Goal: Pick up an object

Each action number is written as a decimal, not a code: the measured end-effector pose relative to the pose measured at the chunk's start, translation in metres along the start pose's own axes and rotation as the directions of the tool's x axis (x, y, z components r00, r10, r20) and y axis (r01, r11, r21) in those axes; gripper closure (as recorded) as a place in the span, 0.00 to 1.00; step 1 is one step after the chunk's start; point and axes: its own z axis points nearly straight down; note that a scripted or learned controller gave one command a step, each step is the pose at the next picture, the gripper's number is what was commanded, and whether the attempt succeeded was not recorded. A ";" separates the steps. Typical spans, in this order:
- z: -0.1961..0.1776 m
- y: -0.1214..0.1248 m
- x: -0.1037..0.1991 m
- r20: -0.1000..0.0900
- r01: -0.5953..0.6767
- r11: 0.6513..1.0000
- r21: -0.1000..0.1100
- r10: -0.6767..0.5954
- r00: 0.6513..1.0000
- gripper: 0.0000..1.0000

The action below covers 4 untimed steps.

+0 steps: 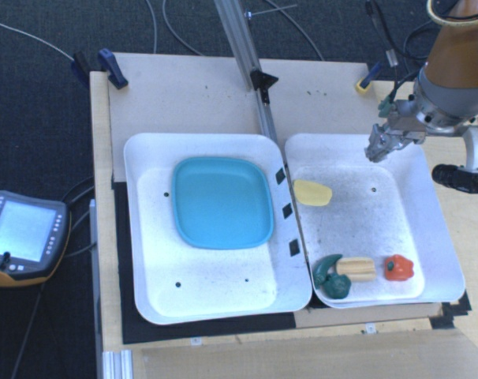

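Observation:
My gripper (pixel 379 149) hangs over the far right corner of the right bin (pixel 428 204), with nothing visible between its fingers. In that bin a yellow piece (pixel 312 193) lies near the left wall, well to the left of the gripper. Along the bin's near edge lie a green pepper-like toy (pixel 331 275), a tan block (pixel 356 268) touching it, and a red tomato-like toy (pixel 397 268). A blue plate (pixel 222 202) rests in the left bin (pixel 152 275).
A metal pole (pixel 243 46) slants down to the seam between the bins. Blue clamps (pixel 111 65) sit at the bench's far left corner, a yellow one (pixel 368 77) at the far right. A handheld pendant (pixel 22 235) lies on the floor left of the bench.

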 end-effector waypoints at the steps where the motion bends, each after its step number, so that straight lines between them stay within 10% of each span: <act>1: 0.003 -0.012 0.053 0.000 0.001 1.000 0.000 -0.001 1.000 1.00; 4: -0.006 -0.011 0.220 0.000 0.000 1.000 0.000 0.000 1.000 1.00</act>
